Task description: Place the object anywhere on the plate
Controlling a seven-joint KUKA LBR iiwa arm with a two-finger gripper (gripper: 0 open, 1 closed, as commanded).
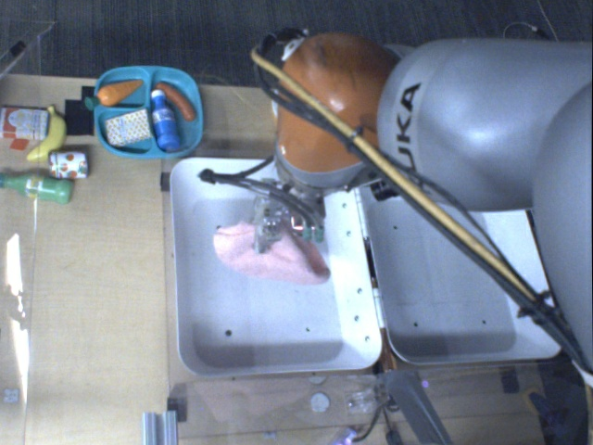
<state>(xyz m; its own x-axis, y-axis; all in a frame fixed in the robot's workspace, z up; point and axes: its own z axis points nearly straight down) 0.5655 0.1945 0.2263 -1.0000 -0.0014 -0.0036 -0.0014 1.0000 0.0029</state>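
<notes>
A wooden counter [93, 276] carried two shallow white plastic bins side by side, seen from above at a slant. The left bin [278, 341] sat at the middle of the frame and the right bin [463, 323] lay just beside it toward the right. A flat pink plate [269, 253] with a soft, irregular outline rested on the floor of the left bin, in its upper half. The large grey robot arm [491, 128] reached in from the right of the frame, its orange band [324, 100] sitting above the wrist, with a tan cable [398, 193] running diagonally across it. The metal pincer [283, 225] hung directly over the upper right part of the pink plate; whether its tips were apart or together could not be told, and whatever it might carry was hidden. At the upper left of the frame stood a blue divided tray [190, 119] holding an orange carrot-shaped toy [120, 92] and a small blue bottle [165, 123]. Left of it lay a yellow toy banana [51, 137], a small printed can [69, 164] and a green bottle [42, 187] on its side.
</notes>
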